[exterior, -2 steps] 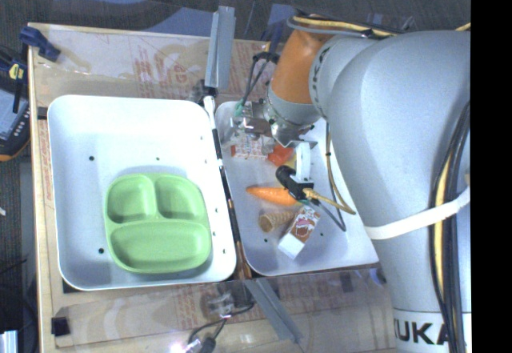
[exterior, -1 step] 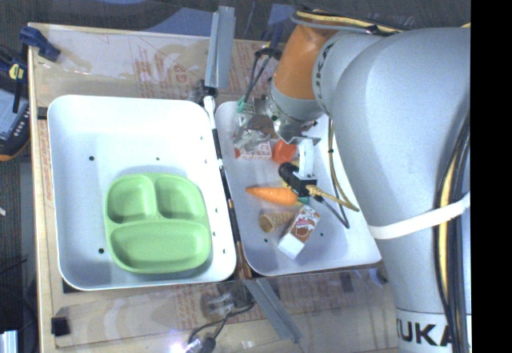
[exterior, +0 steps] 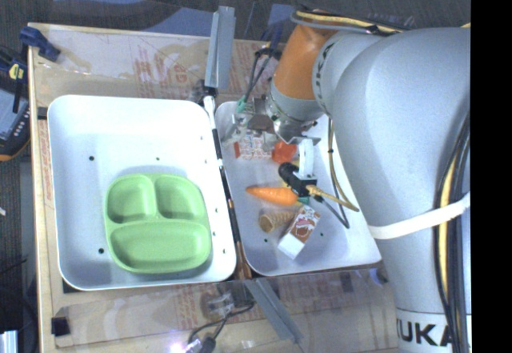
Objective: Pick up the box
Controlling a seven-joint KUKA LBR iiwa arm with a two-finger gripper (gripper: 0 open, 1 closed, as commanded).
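Note:
In the right bin [exterior: 352,251], a small white box with red print [exterior: 251,148] lies near the back left corner. My gripper [exterior: 258,127] hangs directly over the box, below the orange wrist band, and the wrist hides how it meets the box. A brown and red carton with a white end [exterior: 298,231] lies tilted near the bin's front.
Also in the right bin are a red object [exterior: 282,154] beside the box, an orange carrot [exterior: 273,195] across the middle, and a brown cone-shaped item [exterior: 271,221]. The left bin [exterior: 72,127] holds a green divided plate [exterior: 158,223]. The arm's big grey body covers the right side.

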